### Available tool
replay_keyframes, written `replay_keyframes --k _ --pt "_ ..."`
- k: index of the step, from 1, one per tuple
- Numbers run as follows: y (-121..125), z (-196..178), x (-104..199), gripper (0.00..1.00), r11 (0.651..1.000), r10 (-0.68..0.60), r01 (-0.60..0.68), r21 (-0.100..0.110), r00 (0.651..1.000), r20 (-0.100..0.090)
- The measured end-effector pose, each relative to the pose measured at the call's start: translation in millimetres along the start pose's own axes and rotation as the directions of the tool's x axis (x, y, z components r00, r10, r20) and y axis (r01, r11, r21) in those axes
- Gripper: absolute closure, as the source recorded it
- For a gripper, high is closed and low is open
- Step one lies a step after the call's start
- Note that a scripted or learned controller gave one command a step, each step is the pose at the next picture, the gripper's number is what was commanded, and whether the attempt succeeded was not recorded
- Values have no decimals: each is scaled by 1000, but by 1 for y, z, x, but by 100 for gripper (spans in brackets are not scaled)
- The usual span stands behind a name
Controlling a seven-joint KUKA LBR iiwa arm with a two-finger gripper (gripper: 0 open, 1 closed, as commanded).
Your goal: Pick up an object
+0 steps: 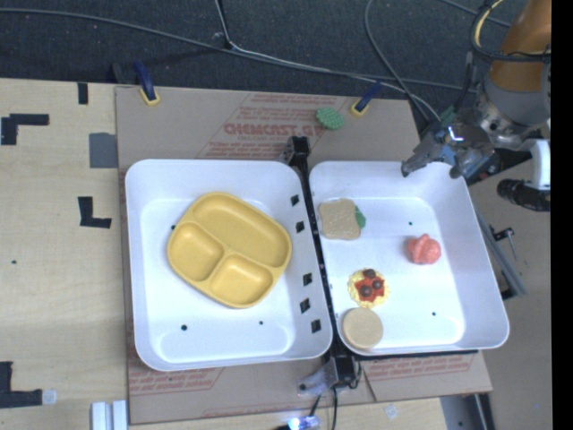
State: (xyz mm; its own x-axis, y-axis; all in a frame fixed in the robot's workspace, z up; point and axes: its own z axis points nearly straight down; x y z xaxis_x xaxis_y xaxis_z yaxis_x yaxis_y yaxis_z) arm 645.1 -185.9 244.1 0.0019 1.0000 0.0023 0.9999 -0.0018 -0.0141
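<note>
The tool (436, 161) hovers over the far right corner of the right bin (479, 267), its 2 fingers spread wide and holding nothing. It hangs from the grey arm (515, 79) that reaches in from the right.

Nearest to it in the bin is a red lumpy object (424, 250), lying alone near the right wall. Further left, a tan slice like bread (339, 219) lies on a green piece (360, 215) close to the divider. Nearer the front sit a small yellow round with dark and red toppings (368, 287) and, just in front of it, a plain tan disc (363, 328), almost touching. The left bin (148, 240) holds a yellow compartment tray (229, 249). A green bit (329, 118) lies on the counter (54, 267) beyond both bins.

The red object looks like the best target: it is closest and has free space all round. A good approach would centre the tool directly over it, keep the fingers wide, descend straight down until they straddle it, then close before lifting. The flat discs probably offer less to grip.
</note>
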Motion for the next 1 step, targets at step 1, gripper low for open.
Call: replay_keyframes --k 1 --pt "2 -8 0 0 1000 -4 4 -13 1000 3"
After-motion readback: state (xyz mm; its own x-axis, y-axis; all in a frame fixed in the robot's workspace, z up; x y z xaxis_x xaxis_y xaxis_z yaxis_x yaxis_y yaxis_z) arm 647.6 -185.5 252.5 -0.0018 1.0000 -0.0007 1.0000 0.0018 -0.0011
